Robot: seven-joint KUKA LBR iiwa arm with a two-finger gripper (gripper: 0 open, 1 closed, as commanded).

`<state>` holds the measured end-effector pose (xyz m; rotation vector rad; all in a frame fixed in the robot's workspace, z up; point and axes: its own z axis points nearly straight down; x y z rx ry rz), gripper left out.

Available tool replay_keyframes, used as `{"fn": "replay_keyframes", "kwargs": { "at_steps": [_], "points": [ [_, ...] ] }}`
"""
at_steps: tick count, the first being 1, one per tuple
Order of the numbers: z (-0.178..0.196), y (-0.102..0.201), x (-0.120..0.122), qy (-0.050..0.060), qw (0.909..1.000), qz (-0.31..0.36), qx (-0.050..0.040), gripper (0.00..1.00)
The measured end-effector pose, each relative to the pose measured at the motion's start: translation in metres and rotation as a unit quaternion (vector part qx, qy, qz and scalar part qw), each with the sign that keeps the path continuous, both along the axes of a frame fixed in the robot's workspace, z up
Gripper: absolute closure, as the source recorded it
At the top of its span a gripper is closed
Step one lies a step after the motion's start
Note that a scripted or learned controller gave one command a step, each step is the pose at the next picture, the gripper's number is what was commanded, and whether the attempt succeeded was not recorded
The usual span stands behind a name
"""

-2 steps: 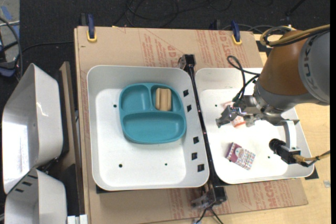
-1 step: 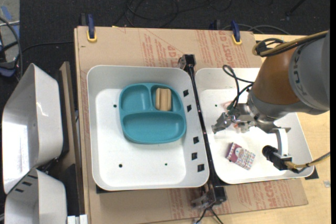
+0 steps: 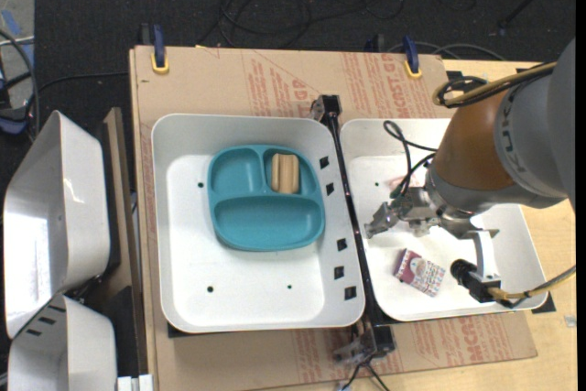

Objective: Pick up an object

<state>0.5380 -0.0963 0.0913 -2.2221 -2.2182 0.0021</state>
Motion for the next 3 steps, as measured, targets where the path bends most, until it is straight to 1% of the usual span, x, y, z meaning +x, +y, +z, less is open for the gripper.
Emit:
{"fn": "replay_keyframes", "kwargs": {
  "at_steps": [1, 2, 3],
  "points": [
    [0.01, 0.0, 0.0, 0.0, 1.0, -0.001, 0.0004, 1.0],
    [0.052, -0.003, 0.001, -0.002, 1.0, 0.001, -0.0002, 1.0],
    [0.109, 0.006, 0.007, -0.004, 1.0, 0.003, -0.0005, 1.0]
  ]
}}
